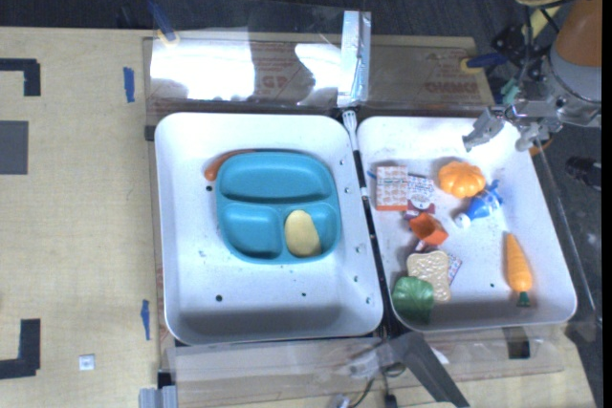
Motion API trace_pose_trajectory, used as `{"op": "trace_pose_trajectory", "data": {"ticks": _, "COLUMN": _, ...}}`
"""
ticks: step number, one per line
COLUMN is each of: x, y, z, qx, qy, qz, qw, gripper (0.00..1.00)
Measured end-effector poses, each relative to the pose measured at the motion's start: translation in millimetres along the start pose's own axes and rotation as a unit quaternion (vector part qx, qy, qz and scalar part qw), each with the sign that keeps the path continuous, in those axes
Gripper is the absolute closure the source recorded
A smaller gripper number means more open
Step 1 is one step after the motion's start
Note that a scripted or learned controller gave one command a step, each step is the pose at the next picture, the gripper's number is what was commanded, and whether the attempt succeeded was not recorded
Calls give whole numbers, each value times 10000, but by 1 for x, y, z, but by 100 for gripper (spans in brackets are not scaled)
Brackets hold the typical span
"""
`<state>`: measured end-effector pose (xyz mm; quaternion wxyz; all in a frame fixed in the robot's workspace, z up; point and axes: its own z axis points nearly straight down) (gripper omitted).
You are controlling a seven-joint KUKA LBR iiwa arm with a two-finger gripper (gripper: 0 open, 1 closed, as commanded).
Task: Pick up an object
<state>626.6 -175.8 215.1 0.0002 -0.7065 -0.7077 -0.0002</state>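
hand (504,131): fingers spread, holding nothing, over right bin's (555,234) far corner | round orange pumpkin (461,178) near | smooth yellow lemon (302,232) in blue tray (251,196)

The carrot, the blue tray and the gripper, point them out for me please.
carrot (517,265): camera view, middle of its orange body.
blue tray (268,184): camera view, the upper compartment's floor.
gripper (505,127): camera view, midway between its fingertips.

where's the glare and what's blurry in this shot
Camera view: strong glare on the clear panel behind the left bin; a bright patch beneath the gripper on the right bin; small toys like the carrot look soft.
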Motion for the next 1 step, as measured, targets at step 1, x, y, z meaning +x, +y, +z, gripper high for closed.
{"op": "trace_pose_trajectory", "data": {"ticks": 1, "x": -37, "y": 6, "z": 97, "qx": -58, "qy": 16, "qz": 202, "qw": 9998, "gripper": 0}}
